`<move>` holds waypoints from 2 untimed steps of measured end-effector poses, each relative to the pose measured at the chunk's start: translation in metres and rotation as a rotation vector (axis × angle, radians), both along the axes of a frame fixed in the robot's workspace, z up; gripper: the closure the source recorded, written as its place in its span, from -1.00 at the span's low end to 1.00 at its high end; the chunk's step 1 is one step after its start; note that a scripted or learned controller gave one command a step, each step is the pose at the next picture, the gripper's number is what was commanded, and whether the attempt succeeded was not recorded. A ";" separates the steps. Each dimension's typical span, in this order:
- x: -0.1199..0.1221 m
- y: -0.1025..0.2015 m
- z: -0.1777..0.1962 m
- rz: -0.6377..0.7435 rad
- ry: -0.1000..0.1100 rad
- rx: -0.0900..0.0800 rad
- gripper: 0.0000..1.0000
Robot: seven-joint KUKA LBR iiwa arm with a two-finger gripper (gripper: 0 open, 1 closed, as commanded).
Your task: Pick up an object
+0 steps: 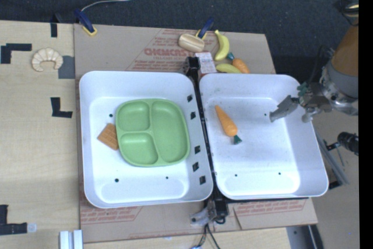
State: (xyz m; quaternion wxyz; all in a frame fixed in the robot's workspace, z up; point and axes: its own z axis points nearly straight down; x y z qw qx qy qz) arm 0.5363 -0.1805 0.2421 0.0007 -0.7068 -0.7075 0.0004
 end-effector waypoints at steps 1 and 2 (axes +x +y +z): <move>-0.006 0.057 -0.086 0.001 0.002 0.001 -1.00; 0.047 0.078 -0.156 0.001 -0.005 -0.002 -1.00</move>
